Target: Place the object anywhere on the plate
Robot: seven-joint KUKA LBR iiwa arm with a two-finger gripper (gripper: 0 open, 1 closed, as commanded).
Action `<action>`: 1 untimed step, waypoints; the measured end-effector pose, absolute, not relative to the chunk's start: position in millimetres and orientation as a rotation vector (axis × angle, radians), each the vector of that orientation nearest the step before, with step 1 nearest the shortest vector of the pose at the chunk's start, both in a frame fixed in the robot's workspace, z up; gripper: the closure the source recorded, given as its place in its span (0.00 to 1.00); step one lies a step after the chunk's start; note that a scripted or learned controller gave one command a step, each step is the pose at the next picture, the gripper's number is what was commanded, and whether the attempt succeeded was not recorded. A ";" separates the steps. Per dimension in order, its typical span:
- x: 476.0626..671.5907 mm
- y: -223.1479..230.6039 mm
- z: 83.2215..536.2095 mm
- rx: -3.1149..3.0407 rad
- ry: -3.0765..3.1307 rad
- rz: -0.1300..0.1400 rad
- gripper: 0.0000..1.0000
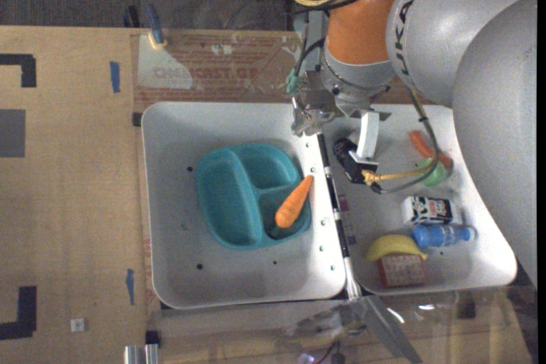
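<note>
Now we look down on the left white bin (171,268), where a teal divided plastic plate (223,196) sits near the middle, and an orange toy carrot (294,202) lies slanted across the plate's right side, its fat end low in the lower right compartment and its thin tip poking up over the rim toward the bin divider; by the look of it the carrot is already resting on the plate. Up above, the tool (309,122) hangs over the seam between the bins, just beyond the carrot's tip and apart from it, and whether it is wide or narrow I cannot tell from this angle. Nothing visible is held in it. Judging the carrot: likely light, stiff and smooth plastic, tapering, so it could roll or slip; a pinch across the thick middle looks safest. Over in the right bin (490,268) wait a yellow toy banana (394,248), a small blue bottle (442,234) and a black-and-white carton (426,208)
</note>
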State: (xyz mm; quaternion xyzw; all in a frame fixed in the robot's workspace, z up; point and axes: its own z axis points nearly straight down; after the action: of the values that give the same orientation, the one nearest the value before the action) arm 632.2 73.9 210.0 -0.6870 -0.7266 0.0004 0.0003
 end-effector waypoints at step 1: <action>662.6 62.8 182.4 -1.993 -2.429 0.000 1.00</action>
State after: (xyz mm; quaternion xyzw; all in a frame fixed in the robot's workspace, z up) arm 662.6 62.8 182.4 -0.6343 -0.7731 0.0001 -0.0001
